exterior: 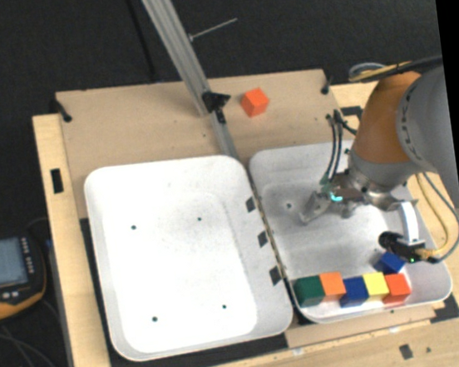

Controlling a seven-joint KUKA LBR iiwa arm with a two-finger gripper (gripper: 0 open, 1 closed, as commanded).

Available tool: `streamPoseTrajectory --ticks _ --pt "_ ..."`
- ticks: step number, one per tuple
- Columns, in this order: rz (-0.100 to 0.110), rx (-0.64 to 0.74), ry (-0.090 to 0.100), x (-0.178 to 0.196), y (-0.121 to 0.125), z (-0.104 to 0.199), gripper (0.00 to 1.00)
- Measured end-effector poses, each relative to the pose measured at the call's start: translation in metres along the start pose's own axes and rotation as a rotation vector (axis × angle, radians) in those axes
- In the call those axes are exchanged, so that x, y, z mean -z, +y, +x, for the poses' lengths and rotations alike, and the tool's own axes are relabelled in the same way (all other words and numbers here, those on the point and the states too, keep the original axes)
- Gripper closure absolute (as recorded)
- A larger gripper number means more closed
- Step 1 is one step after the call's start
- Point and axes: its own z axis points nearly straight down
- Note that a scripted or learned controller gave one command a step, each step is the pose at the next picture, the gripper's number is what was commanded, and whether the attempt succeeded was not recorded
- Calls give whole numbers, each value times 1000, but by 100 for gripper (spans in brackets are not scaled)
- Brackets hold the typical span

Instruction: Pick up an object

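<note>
The left bin (pixel 180 252) is seen bare of blocks, and an orange cube (pixel 255 102) lies on the bench beyond both bins. In the right bin (pixel 284 184) the gripper (pixel 315 207) is poised over bare floor near the middle; whether it is open or closed cannot be told, and nothing is seen held. The row of blocks (pixel 352 286) is lined along the near wall, with a blue block (pixel 389 263) just behind it. The pick is judged not yet made.

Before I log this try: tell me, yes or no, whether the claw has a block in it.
No. The claw hangs over bare floor of the right bin, apart from the row of coloured blocks along the near wall.
</note>
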Motion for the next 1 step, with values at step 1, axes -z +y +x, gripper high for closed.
streamPoseTrajectory --ticks 1 --pt "-7 3 -1 98 6 3 0"
